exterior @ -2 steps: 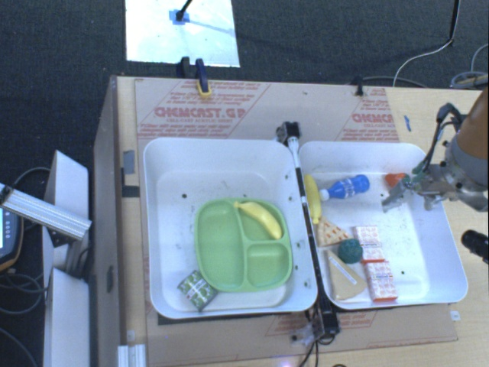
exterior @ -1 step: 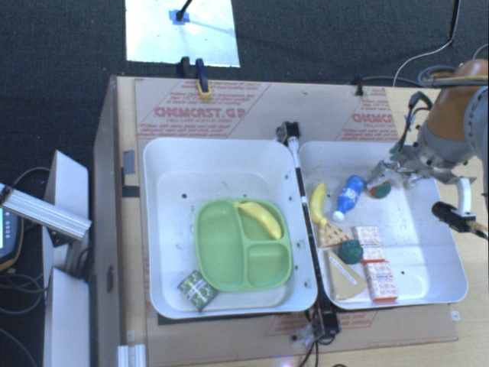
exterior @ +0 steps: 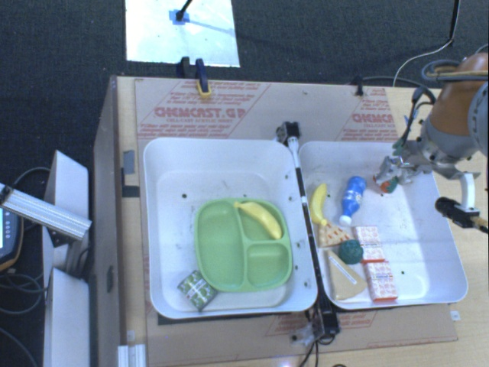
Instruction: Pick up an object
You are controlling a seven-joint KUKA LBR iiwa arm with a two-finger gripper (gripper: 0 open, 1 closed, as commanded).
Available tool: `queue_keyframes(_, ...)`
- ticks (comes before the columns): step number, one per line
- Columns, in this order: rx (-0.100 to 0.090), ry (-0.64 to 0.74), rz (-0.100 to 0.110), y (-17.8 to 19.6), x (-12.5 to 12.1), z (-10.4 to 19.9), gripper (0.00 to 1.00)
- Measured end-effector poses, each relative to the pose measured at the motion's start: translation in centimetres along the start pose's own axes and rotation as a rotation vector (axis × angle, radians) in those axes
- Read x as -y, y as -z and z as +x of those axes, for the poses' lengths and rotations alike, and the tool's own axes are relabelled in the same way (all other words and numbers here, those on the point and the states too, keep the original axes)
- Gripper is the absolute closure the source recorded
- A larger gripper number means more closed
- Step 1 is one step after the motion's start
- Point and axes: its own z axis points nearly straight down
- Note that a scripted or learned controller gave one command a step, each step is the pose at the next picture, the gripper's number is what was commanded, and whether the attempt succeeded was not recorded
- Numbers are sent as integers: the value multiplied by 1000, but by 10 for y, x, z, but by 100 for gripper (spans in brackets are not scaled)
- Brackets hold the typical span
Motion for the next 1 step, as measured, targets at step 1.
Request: queue_keyframes(1,0,-2,-6,-20,-18,57,100)
